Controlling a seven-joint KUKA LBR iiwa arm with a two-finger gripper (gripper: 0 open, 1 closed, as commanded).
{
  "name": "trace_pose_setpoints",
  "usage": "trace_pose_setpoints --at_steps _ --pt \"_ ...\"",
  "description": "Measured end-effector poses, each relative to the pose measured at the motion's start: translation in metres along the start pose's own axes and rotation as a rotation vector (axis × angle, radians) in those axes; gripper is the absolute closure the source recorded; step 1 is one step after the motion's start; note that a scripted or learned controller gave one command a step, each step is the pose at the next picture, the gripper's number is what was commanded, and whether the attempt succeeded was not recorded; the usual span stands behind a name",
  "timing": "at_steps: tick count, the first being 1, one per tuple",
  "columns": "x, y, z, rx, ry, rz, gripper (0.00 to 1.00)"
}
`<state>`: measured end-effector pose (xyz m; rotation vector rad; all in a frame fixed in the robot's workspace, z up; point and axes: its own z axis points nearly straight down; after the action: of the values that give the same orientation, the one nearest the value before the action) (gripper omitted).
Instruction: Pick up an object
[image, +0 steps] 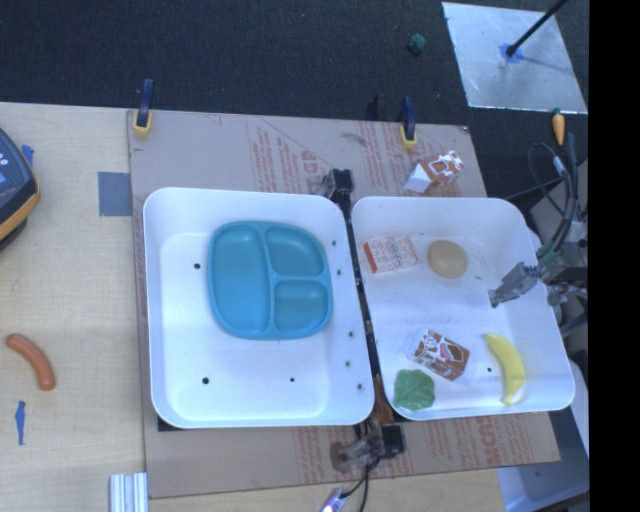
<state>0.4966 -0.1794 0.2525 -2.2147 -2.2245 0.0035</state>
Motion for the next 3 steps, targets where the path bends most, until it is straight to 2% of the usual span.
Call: trace_pose_setpoints --at_steps 1,2,3 --pt "-0.033 -0.021 0.109 0.002 0.000 -0.001 0.00" --pt "0.016 0.013 0.161 0.001 0.000 -0.002 0.00" --pt "0.083 0.089 0.160 -0.001 0.000 -0.003 0.00"
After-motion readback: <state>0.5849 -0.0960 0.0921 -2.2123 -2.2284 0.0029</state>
